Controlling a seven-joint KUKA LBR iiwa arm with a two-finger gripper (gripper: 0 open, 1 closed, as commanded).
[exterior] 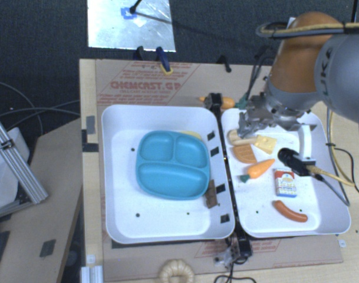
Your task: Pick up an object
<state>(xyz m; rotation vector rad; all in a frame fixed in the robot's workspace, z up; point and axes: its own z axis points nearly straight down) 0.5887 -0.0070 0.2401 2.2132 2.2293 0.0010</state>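
Gripper (248, 124): we see it low over the right bin's (329, 214) far left corner; whether it is apart or together we cannot tell.
Candidates: pale stick (240, 139) and cheese wedge (265, 143) lie just beneath it, cracker (245, 153) and carrot (259, 168) nearer the left wall.
Others: box (285, 183) mid-bin, sausage (289, 211) toward the near edge.
Left bin (117, 217): blue tray (173, 164) at its middle.
Reasoning: we judge the arm hangs here because the far corner holds the densest cluster.
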